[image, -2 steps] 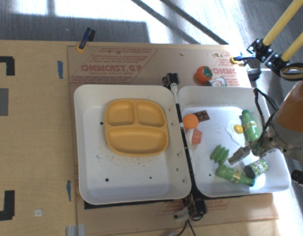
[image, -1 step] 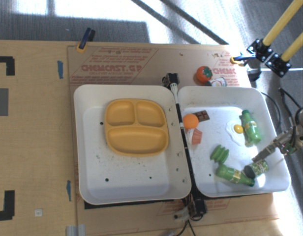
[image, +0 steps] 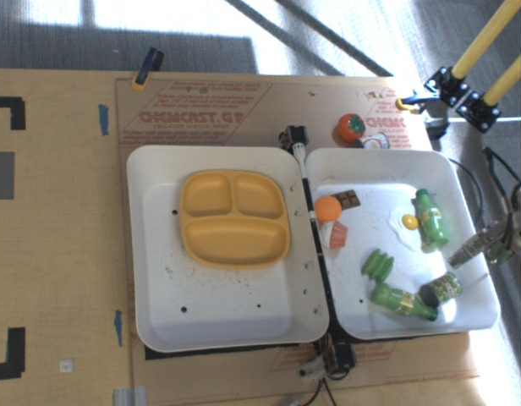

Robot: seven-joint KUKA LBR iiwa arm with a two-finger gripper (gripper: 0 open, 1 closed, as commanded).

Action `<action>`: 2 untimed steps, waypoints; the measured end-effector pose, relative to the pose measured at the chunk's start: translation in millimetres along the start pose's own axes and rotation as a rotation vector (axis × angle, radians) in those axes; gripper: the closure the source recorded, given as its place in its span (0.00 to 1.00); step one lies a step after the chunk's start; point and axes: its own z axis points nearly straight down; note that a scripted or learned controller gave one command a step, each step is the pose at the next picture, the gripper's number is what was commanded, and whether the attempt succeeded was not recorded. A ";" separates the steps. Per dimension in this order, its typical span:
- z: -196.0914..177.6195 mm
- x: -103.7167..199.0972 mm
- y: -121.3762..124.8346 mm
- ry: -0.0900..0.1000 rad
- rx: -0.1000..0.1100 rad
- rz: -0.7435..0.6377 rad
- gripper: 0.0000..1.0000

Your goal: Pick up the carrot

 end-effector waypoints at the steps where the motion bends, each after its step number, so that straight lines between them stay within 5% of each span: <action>1: 27.7 39.9 21.5 0.009 0.007 0.376 1.00; 2: -41.5 112.0 76.7 0.005 0.008 1.026 1.00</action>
